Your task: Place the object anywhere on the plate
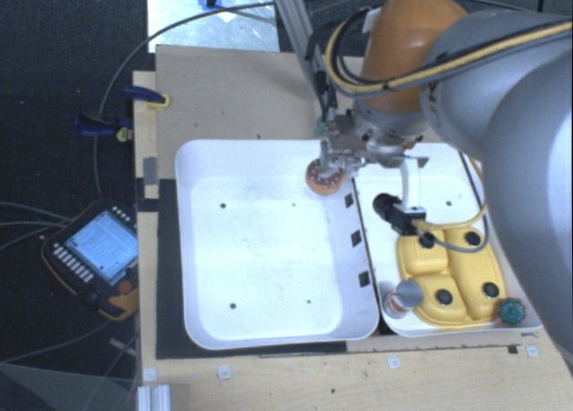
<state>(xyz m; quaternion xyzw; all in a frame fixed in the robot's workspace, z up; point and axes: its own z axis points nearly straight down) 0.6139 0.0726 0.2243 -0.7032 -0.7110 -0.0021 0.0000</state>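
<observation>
The gripper (333, 160) is hanging over the upper right corner of the left bin (260, 329), with a small round brownish object (323, 178) just below its tip, right by the divider between the two bins. The object seems to be sitting between the fingertips, but the view is too coarse there to say whether the fingers are clamped on it or merely touching it. The yellow plate (448, 279) is lying in the right bin (448, 194), near its front edge, with a grey knob (407, 294) and a green piece (511, 312) beside it. Judging from this, the object is not yet on the plate, so the carry and release are remaining. The bins are resting on a tan bench (224, 105); a teach pendant (94, 252) is lying on dark floor to the left.
</observation>
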